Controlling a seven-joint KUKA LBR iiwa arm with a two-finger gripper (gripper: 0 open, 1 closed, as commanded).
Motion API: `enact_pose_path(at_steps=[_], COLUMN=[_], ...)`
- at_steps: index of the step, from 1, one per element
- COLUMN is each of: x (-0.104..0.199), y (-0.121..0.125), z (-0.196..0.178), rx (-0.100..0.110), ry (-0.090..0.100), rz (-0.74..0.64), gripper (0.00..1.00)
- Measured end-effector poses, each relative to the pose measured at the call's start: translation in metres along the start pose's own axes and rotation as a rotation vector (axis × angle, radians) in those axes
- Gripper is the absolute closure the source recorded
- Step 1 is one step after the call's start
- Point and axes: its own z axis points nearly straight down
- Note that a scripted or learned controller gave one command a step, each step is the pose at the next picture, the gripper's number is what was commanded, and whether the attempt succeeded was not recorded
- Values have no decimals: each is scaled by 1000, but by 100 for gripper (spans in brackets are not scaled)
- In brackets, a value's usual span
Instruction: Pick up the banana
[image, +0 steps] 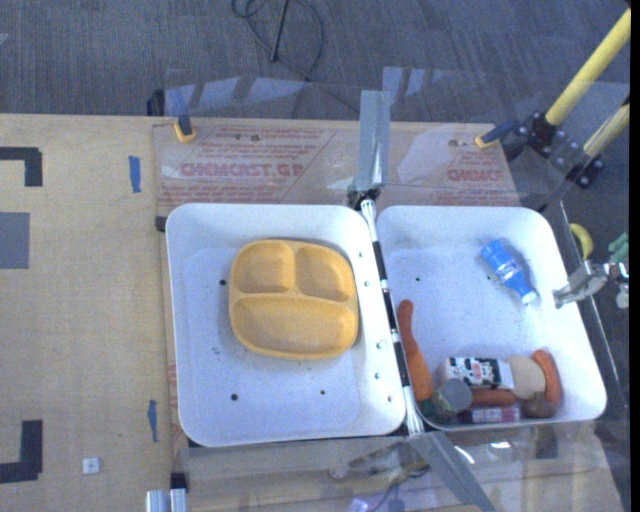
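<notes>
A grey metal piece of my gripper (592, 283) pokes in at the right edge, over the right rim of the right bin (455, 225). Just above it, by the rim, lies a small yellow-green shape (581, 239); too little of it shows to tell whether it is the banana. Nothing can be seen between the gripper's parts. The nearest object in the bin is a blue and white packet (507, 268), to the left of the gripper.
The left bin (190, 330) holds a yellow divided plate (294, 298). An orange carrot (413, 350) lies along the right bin's left wall. A white bottle (480, 373), a dark can (452, 396) and brown-red pieces (543, 382) crowd its front.
</notes>
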Motion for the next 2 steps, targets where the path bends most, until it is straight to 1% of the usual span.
enact_pose_path(at_steps=[1,2], x=[-1,1], y=[1,84], z=[-10,0], rx=[-4,-4], ry=[-2,-3], rz=[0,195], gripper=[100,100])
